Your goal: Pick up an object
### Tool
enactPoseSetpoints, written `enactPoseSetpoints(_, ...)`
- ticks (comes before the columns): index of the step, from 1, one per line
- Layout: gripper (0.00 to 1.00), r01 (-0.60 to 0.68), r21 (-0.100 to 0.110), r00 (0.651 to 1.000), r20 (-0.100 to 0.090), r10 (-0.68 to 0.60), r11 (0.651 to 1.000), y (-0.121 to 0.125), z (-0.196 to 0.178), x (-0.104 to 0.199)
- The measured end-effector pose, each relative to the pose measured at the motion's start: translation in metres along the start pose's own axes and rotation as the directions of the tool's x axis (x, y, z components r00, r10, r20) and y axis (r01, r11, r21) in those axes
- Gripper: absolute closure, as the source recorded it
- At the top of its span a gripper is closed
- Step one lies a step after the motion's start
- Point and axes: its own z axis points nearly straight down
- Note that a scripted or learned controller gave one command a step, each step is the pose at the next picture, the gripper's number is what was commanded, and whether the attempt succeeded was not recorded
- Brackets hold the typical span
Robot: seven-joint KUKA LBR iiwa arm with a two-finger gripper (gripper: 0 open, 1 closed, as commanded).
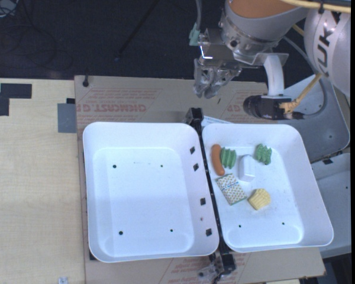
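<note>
Hand raised above the back of the bins, nothing picked yet.

Camera view: the hand hangs high, its grip impossible to tell; sausage, green pieces, corn and packet lie in the right bin. Next, I judge: descend over one.
</note>
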Motion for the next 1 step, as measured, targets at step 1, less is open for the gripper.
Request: enactPoseSetpoints(1,1.00,0.000,-0.004,1.000,-0.002,0.000,1.000,0.0087,-0.0659,0.0107)
